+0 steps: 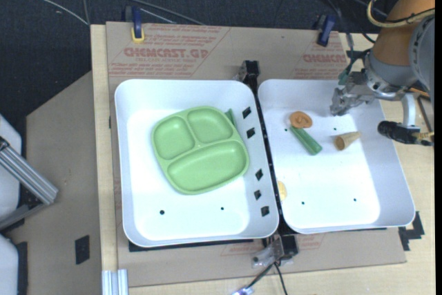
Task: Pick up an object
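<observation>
Leftmost, the green tray lies flat in the left bin; it looks stiff and light but broad, so only its rim offers a hold. Across the divider, in the right bin, an orange slice touches a green stick, with a tan cone just beside them. All three seem light, rigid toys; the stick, taken across its middle, looks the easiest pick. Above the bin's far corner, the gripper hangs pointing down, nothing between its fingers; how wide they stand I cannot tell.
</observation>
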You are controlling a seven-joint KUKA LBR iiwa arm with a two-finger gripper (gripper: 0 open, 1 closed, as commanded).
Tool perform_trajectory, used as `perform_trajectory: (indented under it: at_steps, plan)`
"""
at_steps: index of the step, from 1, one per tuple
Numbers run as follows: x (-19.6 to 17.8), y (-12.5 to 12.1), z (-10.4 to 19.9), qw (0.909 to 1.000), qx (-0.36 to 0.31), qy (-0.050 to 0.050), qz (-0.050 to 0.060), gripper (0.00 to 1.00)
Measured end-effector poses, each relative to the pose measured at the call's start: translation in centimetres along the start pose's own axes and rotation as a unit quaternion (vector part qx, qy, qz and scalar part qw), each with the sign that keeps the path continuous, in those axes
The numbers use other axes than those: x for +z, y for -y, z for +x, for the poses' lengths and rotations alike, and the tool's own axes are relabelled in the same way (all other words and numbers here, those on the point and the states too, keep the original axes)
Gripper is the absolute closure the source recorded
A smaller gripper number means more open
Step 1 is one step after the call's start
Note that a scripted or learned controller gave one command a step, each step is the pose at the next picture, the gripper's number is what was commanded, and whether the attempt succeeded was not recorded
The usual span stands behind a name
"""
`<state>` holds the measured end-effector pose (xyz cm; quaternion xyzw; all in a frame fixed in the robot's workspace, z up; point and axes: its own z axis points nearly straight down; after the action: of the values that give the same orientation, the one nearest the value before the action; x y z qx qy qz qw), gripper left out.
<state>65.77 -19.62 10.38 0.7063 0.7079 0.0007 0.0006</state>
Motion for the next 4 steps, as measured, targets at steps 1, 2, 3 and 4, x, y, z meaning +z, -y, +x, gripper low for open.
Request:
perform_trajectory:
  at_steps: [1, 2, 3, 4]
  plan:
    - [-4.4, -0.2, -0.2, 1.0000, 0.001, 0.001, -0.002, 1.00]
    - [-10.0, -0.4, -0.2, 1.0000, 0.001, 0.001, -0.003, 1.00]
    - [-11.1, -0.1, 4.7, 1.0000, -0.001, -0.001, 0.001, 1.00]
    - [-11.9, 1.4, 10.8, 1.0000, -0.002, -0.001, 0.002, 1.00]
